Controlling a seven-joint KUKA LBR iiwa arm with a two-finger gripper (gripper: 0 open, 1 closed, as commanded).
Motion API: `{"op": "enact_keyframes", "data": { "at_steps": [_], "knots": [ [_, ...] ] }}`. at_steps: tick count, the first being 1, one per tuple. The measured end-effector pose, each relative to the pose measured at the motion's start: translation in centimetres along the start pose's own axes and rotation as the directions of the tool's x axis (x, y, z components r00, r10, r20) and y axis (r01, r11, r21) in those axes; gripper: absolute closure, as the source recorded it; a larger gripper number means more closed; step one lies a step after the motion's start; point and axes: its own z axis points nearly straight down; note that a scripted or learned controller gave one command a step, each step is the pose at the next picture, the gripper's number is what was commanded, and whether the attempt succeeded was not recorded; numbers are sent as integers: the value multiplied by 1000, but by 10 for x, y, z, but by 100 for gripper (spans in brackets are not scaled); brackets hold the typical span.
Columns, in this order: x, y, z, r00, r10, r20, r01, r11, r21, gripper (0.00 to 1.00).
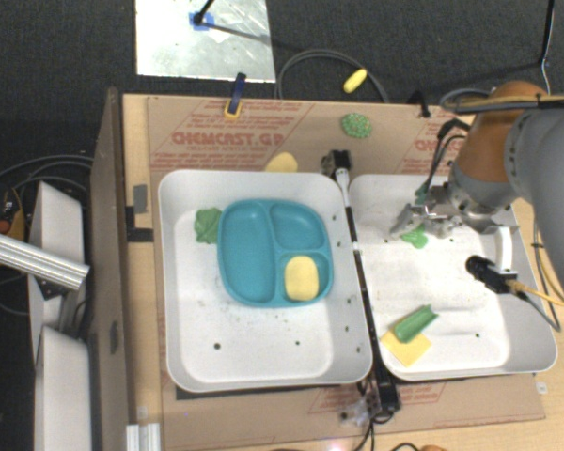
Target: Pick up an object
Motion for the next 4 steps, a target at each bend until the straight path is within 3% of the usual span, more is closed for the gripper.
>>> {"op": "enact_keyframes", "data": {
  "at_steps": [1,2,3,4],
  "knots": [
    [-44,0,-6,1000,6,3,-6,1000,-4,0],
    [-42,1,-17,1000,1,3,-1,1000,-7,100],
    [4,35,-7,1000,-2,3,2,1000,-3,100],
    [-73,33,-73,1000,9,6,-9,1000,-9,100]
  ]
}}
